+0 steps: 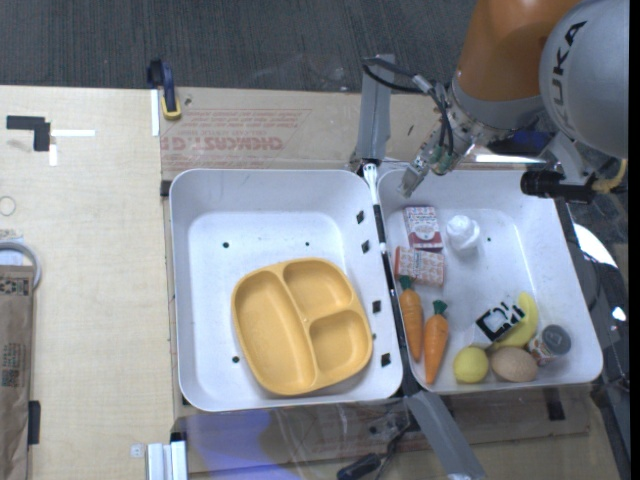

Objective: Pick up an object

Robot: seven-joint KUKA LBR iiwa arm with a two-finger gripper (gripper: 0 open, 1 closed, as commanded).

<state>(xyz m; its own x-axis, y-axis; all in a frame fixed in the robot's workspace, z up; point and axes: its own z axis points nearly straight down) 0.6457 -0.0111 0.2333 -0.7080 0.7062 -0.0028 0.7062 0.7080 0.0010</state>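
Observation:
My gripper hangs over the far left corner of the right bin, just above a small red and white carton. Nothing shows in it. Below the carton lies a second red packet, and to its right a white bottle cap shape. Two toy carrots lie along the bin's left wall. A yellow lemon, a tan egg-like object, a banana with a black and white piece and a small can crowd the near right corner.
The left bin holds a yellow divided plate. A grey post stands behind the ridge where the bins meet. Cardboard lies behind the left bin, and bare bench spreads to the left.

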